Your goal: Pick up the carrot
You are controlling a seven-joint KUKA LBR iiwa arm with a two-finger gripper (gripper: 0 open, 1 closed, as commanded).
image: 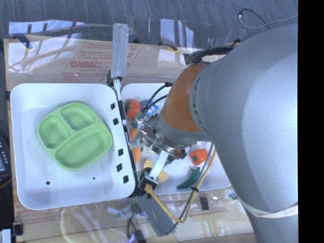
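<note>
A slim orange plastic carrot lies inside the shallow white right-hand bin, close along that bin's left wall. The grey arm's two-finger gripper hangs over the same bin's left part, just beside the carrot; whether it is spread or pressed together cannot be told. A round red-orange toy tomato sits in the bin's far left corner, and a green toy chilli lies near its front edge.

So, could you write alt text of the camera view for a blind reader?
A grey robot arm reaches down into the right white bin, among a carrot by its left wall, an orange pepper and a green chili. The left bin holds a green divided plate.
</note>
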